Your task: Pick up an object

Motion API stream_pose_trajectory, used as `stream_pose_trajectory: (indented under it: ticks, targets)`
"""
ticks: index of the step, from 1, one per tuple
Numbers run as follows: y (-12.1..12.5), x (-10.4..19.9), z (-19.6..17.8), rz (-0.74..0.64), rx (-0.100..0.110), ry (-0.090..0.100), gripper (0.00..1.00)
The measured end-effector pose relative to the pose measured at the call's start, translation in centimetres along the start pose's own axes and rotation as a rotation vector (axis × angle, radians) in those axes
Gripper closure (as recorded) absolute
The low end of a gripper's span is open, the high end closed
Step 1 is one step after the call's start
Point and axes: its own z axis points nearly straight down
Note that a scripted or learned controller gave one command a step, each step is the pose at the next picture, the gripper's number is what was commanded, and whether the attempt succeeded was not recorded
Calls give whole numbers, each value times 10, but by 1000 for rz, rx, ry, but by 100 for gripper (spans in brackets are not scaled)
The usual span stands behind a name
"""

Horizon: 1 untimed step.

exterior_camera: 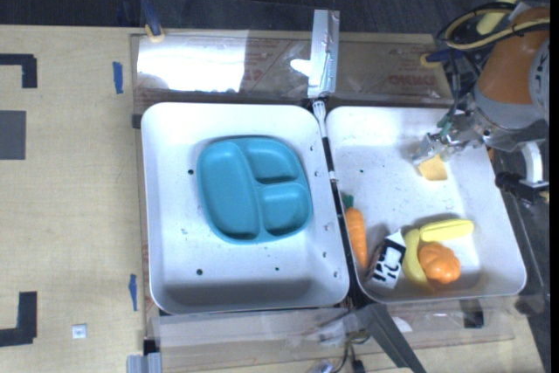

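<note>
Grey arm with orange band (515, 70) cut off by right edge of picture. Hand (441, 142) small, blurred; state of fingers not possible to tell. Small pale yellow block (434, 169) touching hand or only beside: cannot tell. Black-and-white small object (387, 262) partly hidden behind yellow plastic piece (444, 231); kind unclear.
</note>
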Motion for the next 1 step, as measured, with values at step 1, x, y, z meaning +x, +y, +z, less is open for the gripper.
stream_pose_trajectory:
  ticks: [1]
  targets:
    - [10,35,-112,9,-2,0,100]
